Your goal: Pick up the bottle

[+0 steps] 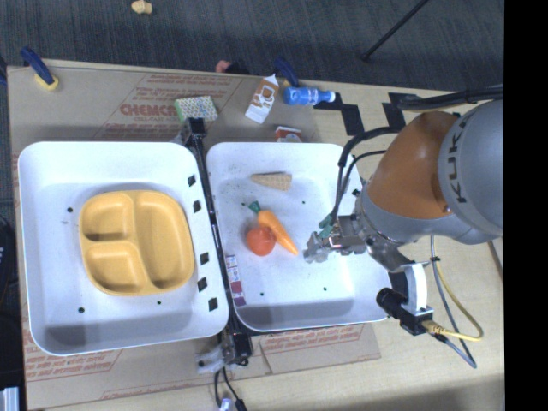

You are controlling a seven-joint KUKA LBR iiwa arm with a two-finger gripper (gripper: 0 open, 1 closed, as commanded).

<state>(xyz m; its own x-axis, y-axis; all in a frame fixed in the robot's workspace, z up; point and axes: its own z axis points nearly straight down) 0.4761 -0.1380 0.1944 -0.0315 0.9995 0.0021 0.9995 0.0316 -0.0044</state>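
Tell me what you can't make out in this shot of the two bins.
- Gripper: small and blurred in the camera view, its state unreadable.
- Right bin: its right side is covered by the arm.
- Blue bottle behind the bins: too small to read any label.
- Carton beside it: print illegible.

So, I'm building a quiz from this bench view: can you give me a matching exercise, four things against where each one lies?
Things:
1. yellow divided plastic tray
2. orange toy carrot
3. blue plastic bottle
4. tan wedge-shaped piece

Places:
A. on the bench beyond the bins
B. in the left bin
C. middle of the right bin, beside a red-orange round toy
D. far part of the right bin

Pairs: 1-B, 2-C, 3-A, 4-D
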